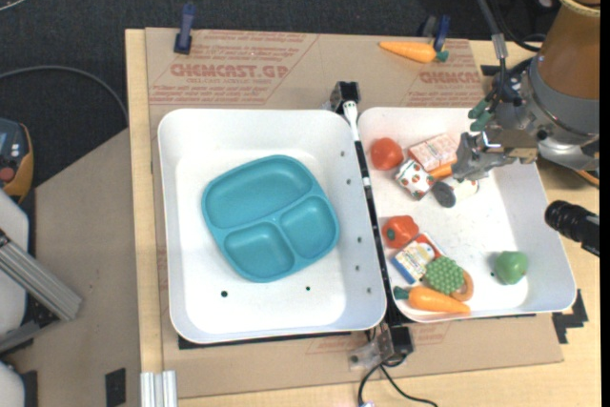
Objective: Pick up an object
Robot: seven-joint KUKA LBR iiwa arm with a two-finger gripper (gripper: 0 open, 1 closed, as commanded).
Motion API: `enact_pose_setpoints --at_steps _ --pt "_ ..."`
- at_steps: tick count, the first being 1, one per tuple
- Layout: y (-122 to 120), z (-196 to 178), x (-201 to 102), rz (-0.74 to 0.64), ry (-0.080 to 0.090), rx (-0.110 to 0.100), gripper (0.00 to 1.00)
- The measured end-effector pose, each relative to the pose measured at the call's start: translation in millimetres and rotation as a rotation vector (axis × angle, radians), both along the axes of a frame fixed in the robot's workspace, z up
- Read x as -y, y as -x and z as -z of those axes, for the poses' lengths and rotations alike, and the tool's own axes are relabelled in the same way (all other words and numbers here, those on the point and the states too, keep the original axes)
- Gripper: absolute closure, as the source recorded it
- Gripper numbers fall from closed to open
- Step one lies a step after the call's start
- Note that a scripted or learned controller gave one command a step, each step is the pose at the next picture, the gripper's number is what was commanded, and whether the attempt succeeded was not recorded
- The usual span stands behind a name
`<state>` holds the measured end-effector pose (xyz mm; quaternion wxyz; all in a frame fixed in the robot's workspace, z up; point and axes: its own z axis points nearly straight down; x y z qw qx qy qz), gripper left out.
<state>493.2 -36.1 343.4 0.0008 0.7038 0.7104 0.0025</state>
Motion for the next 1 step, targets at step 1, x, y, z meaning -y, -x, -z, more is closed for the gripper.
enact_pose_setpoints --at_steps 1 --pt "13.6 -14.5 -38.5 0.004 0.001 0.0 1.0"
